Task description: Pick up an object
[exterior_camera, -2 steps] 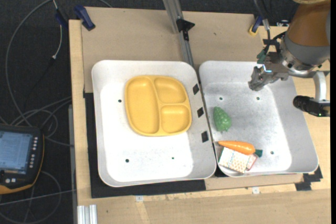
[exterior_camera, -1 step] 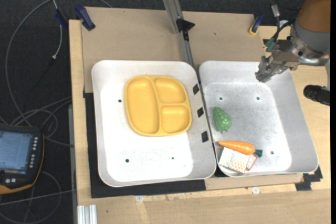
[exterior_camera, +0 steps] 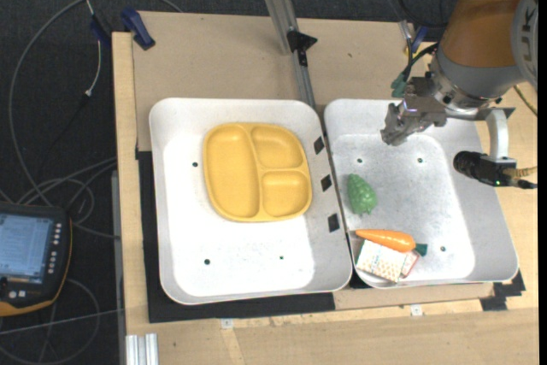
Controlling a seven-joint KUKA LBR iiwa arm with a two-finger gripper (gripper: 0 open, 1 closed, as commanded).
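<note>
The grey two-finger gripper (exterior_camera: 398,131), its pincer state untellable, hovers far from the small green bumpy plastic vegetable (exterior_camera: 361,194): probably light, rigid, best pinched across its narrow middle.

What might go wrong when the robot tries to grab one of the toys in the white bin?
1. The carrot lies right against the small box, so grabbing one may drag or push the other.
2. Both sit near the front edge of the right bin, so the wall could get in the way.
3. The green toy looks rounded and might slip out when the gripper squeezes.
</note>
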